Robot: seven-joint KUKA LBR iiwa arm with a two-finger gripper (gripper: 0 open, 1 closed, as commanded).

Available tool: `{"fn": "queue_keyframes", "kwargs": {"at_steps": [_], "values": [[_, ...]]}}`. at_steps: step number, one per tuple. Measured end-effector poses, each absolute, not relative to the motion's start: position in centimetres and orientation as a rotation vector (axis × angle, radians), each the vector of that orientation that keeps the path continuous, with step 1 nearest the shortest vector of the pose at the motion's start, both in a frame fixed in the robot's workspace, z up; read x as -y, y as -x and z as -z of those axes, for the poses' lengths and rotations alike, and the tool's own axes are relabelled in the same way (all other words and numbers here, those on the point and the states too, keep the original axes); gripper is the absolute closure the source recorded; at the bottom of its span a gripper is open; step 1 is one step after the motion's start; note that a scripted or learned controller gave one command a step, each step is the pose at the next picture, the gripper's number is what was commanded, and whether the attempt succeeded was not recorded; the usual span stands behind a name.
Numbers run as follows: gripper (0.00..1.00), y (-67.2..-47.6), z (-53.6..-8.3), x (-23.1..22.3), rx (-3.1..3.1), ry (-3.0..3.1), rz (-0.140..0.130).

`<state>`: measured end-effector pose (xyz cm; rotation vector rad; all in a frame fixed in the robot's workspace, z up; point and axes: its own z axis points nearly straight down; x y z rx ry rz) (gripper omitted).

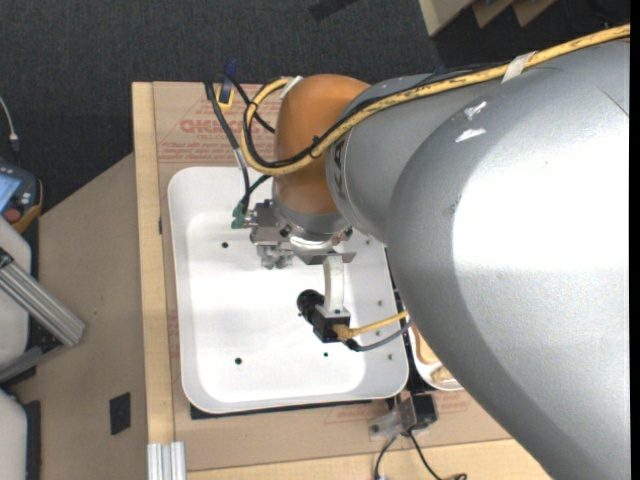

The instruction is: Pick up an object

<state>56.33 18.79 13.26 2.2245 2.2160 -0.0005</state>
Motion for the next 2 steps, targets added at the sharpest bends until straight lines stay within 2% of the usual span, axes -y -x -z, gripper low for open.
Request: {"fn": "queue_keyframes", "kwargs": {"at_steps": [1, 2], "values": [[1.0, -49.6, -8.4, -22.5, -2.222, -2.216, -0.003], [1.0, -53.3, -8.6, -17.6, -2.217, -2.225, -0.006]]}}
